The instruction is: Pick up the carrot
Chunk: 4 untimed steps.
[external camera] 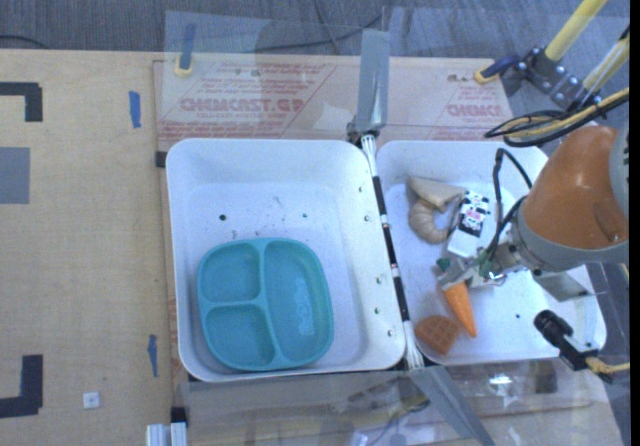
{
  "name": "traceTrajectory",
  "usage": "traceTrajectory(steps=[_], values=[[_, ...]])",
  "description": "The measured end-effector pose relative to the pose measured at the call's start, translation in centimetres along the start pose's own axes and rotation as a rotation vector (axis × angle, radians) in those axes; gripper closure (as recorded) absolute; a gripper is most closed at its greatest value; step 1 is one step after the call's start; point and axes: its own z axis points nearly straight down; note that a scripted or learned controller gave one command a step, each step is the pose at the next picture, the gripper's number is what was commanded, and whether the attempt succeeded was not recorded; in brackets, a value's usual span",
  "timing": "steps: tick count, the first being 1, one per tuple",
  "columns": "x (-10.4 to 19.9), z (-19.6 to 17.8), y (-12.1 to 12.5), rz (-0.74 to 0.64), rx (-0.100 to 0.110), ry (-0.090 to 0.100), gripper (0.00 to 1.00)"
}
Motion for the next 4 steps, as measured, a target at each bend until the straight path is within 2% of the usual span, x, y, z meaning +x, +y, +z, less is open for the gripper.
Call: traceTrajectory(steps=[1,2,3,4], values=[[-0.8,0.0,-0.1,-0.304,-0.004,-0.003,0.0],[1.2,1.9,-1.1,-0.499,0.032,0.039,0.0],[1.0,0.9,-1.1,-0.494,0.03,0.039,1.0],[5.3,-7.6,1.4,-0.518,0.043,0.051,1.0]])
